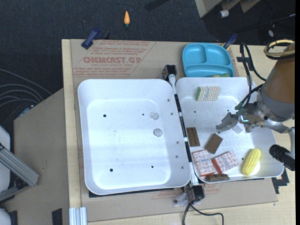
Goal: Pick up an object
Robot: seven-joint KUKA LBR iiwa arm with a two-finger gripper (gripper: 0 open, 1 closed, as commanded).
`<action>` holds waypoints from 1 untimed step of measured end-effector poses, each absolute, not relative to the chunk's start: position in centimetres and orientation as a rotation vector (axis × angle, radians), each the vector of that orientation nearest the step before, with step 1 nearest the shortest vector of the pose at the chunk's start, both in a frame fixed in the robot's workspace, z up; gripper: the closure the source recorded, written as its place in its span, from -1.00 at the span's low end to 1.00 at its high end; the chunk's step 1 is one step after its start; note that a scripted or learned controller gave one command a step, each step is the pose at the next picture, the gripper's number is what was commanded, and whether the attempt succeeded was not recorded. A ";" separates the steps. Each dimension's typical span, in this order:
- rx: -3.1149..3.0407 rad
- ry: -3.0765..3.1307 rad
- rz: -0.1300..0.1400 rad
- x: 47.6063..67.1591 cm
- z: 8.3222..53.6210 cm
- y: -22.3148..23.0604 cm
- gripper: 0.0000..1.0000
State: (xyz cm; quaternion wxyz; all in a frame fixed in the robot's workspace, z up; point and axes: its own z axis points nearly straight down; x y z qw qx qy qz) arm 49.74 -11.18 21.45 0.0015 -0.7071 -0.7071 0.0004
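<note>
Two shallow white bins sit side by side on the table (117,55), whose brown board carries red printed lettering along its far part. The left bin (93,97) shows two small round grey marks near its middle and a few dark dots on its floor. The right bin (225,104) holds the loose things: a pale speckled sponge-like block (207,93) toward its far side, a narrow brown bar (192,136) lying close to the divider between the bins, a darker brown square piece (214,143) just right of that bar, two red-and-white patterned packets (202,161) (226,161) lying next to each other near the front edge, a thin dark brown strip (217,176) at the very front rim, and a yellow corn cob (251,161) in the front right corner, tilted and apart from the packets. The arm (283,86) comes in from the right with its orange band above the wrist, and the gripper (229,124) hangs over the middle of the right bin, beyond the brown square piece and between the sponge-like block and the packets; its fingers look spread apart with nothing seen between them. A blue divided tray (207,60) rests on the table just behind the right bin
</note>
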 end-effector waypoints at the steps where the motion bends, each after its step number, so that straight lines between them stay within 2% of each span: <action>1: -2.221 -2.221 0.000 49.9 8.4 -9.5 -1.00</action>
